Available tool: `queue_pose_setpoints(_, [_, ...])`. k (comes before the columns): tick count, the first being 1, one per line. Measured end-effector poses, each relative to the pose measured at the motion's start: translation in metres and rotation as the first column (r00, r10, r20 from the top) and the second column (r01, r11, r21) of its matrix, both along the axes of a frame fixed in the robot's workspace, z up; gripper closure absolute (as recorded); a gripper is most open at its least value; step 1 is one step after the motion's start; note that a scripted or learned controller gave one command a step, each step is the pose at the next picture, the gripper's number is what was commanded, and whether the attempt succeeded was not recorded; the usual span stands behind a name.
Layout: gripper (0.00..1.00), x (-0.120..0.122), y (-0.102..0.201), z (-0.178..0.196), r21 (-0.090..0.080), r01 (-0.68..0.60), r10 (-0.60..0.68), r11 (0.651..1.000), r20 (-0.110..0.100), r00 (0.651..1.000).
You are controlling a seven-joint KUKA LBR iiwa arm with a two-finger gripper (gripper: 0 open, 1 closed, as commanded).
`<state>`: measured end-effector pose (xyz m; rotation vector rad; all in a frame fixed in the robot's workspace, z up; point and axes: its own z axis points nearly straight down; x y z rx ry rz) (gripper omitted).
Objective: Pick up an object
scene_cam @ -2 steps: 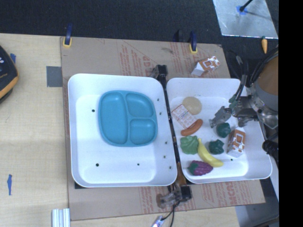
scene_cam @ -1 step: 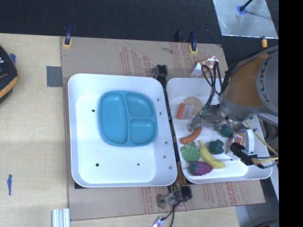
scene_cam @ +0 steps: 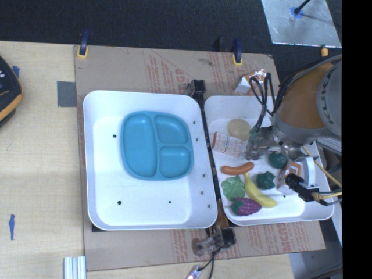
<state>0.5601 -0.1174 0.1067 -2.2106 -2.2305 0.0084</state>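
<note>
Gripper [scene_cam: 260,147] low in right bin [scene_cam: 325,214], jaws hidden (cannot tell if open or holding anything). Hot dog [scene_cam: 238,168] just below jaws, wrapper packet [scene_cam: 226,143] beside them, banana [scene_cam: 258,193] farther below. Best: drop straight onto hot dog, squeeze across middle, lift slow.

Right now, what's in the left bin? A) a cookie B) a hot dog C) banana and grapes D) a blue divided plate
D: the blue divided plate lies alone in the left bin, while the banana, grapes and hot dog all sit in the right bin.
</note>
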Motion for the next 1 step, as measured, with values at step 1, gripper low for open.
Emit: queue_pose_setpoints(1, [0.00,0.0000,0.0001,-0.0001,0.000,0.000,0.000,1.000,0.000,1.000])
